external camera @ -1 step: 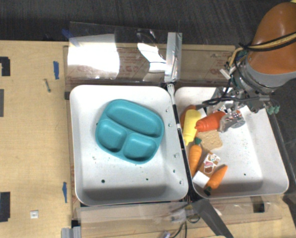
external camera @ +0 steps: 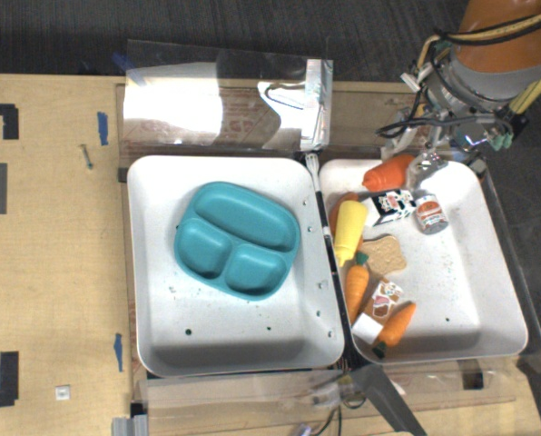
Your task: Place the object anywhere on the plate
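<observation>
Teal three-compartment plate [external camera: 237, 237] sits bare in the left bin [external camera: 152, 316], well off to the left of the gripper [external camera: 431, 157] and across the divider. Gripper hangs over the far-right corner of the right bin [external camera: 488, 325]; cannot tell its state, wrist cabling blocks the tips.

Nothing visibly held. Closest candidate is the orange carrot-like toy [external camera: 390, 172], just beside the gripper on its left, touching the small black-and-white carton [external camera: 395, 203]. Small can [external camera: 429, 214] lies just below the gripper.

Risks, as a judgement:
- Clutter: carrot, carton and can are packed together, so a grab could catch two items or push one aside.
- Far bin wall is close to the gripper, so there's finger-strike risk on descent.
- Transfer must clear both bin rims in the middle; a low carry could clip them and drop the item.

Open room: the right half of the right bin floor is mostly bare, and the plate has clear margin all round.
</observation>
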`<state>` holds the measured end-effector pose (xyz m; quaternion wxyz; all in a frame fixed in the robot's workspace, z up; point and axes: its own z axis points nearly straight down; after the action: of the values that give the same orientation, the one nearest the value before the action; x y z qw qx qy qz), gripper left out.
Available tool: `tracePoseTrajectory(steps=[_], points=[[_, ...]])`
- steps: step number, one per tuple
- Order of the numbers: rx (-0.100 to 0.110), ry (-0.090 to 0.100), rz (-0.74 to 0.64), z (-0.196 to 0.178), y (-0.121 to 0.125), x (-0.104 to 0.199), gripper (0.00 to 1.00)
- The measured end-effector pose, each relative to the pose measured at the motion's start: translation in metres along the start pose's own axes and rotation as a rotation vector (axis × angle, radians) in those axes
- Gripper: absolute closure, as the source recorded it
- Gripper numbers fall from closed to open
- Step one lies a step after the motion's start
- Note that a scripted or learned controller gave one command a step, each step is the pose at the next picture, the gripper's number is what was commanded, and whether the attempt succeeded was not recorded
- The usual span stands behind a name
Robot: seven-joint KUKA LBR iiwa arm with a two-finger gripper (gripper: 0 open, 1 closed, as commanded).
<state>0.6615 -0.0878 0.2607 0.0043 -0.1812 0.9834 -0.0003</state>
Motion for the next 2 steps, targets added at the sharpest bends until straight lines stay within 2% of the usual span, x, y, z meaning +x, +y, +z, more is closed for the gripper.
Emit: tracePoseTrajectory(steps=[1,2], points=[[-0.003,0.005,-0.200,0.055,0.018,0.060,1.00],[-0.002,-0.003,-0.519,0.049,0.042,0.010,1.00]])
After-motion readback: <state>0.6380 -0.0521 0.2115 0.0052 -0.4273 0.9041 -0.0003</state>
